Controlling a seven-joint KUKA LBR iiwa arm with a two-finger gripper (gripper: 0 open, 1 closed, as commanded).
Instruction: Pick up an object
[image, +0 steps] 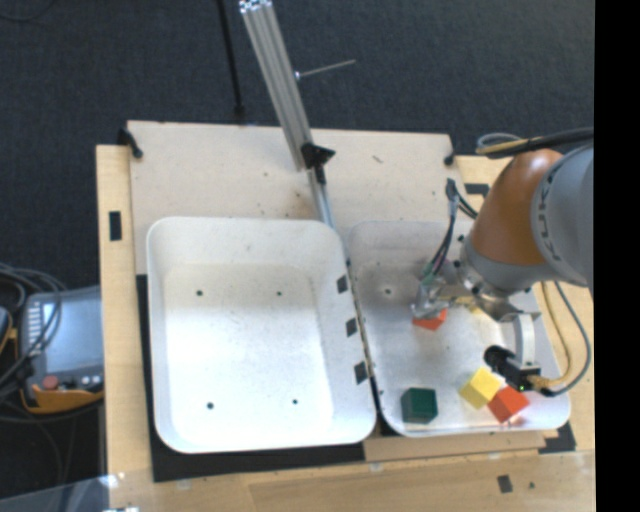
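Beneath me lies a pale wooden bench (200, 170) on dark carpet (100, 60). Going left to right: at nine o'clock, off the bench's edge, a grey control box (62, 335) with cables sits on the floor. Next comes the left bin (250, 335), a shallow white tray with a few small dark dots on its floor. From twelve o'clock a metal rail (285, 90) slants down toward the gap between the two bins. The right bin (385, 260) lies just beside the left one, and it holds the loose pieces: a green block (419, 404) near its six o'clock rim, and toward five o'clock a yellow block (482, 386) touching a red block (509, 403).

My claw (432, 305) hangs low over the middle of the right bin, right at a small orange block (430, 320). Whether my tips are spread or pressed on that block I cannot tell; they are too small and blurred.

My arm (560, 215) reaches in from three o'clock, with the orange band (510, 215) bulging above the wrist and the wrist bent downward into the bin.
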